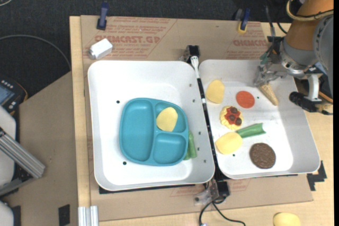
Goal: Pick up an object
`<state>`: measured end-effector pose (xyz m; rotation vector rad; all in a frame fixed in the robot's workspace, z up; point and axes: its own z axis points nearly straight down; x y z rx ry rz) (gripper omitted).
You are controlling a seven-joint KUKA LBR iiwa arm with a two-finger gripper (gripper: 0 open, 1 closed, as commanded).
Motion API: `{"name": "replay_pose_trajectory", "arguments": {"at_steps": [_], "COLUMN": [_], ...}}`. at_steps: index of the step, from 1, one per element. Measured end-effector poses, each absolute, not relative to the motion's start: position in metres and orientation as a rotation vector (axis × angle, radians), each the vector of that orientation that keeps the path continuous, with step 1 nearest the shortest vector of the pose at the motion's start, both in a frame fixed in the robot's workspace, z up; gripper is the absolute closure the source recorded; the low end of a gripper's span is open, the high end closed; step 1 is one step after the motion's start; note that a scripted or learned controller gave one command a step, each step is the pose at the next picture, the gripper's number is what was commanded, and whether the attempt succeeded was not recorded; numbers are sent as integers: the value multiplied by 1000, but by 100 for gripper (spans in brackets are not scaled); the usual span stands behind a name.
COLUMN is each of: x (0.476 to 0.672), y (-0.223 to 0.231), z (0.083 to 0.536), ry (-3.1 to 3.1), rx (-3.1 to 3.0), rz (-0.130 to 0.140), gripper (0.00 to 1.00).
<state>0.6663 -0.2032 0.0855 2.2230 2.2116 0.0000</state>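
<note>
My gripper hangs low over the back right part of the right bin. A tan wedge lies in the bin just in front of it, close to the gripper's tip; whether they touch I cannot tell. Further left in that bin are a pale yellow piece, a red disc, a small pizza-like piece, a green bean, a yellow lump and a brown round cookie.
The left bin holds a blue divided plate with a yellow piece in one compartment and a green strip at its right side. A white block and two blue clamps sit on the board behind.
</note>
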Motion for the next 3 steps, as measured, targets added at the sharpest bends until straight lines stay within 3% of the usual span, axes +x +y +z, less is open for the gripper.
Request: {"name": "replay_pose_trajectory", "arguments": {"at_steps": [3], "x": [667], "y": [-217], "z": [85], "ry": [2219], "rx": [2218], "rz": [1], "gripper": [100]}}
